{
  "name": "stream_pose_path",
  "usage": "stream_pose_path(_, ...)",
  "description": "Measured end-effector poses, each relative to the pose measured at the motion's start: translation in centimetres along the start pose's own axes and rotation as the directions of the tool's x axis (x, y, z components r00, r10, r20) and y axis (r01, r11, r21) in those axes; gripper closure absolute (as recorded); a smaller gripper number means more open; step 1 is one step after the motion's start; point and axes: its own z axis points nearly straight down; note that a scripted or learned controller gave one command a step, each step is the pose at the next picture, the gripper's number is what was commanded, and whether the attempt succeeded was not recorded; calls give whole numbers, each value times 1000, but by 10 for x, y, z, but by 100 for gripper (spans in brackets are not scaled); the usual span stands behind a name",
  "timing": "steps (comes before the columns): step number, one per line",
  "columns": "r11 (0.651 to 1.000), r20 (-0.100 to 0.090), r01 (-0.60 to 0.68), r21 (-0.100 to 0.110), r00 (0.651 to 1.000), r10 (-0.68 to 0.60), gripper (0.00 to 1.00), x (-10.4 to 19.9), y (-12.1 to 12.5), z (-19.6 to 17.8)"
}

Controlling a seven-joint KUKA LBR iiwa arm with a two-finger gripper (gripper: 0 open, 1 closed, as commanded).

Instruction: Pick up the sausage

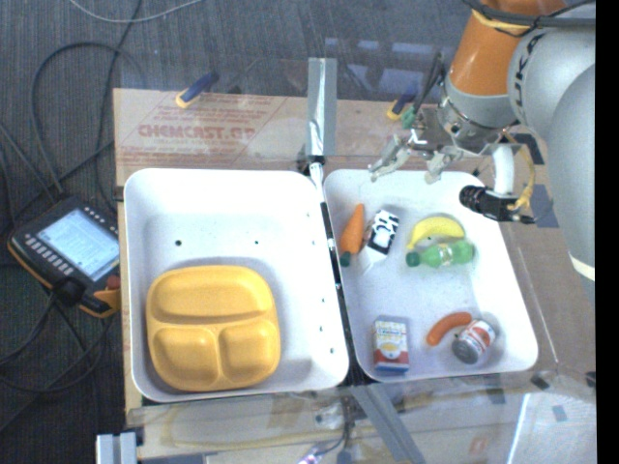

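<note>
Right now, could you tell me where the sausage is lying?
The sausage lies in the right bin, near its front right corner, right beside the small can and to the right of the little carton.

Arm: one, grey, entered from the right, orange band [493, 42] seen above the wrist. Gripper [411, 165]: pointed down and to the left, positioned over the far edge of the right bin [522, 288]. Fingers [385, 165]: two, spread apart, nothing seen between them. Wrist: tilted toward the bin's far left corner.
</note>
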Motion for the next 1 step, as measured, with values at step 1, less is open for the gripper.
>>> stream_pose_path(1, 959, 3, 283, -1, 959, -283, 0, -32, -65, -51)
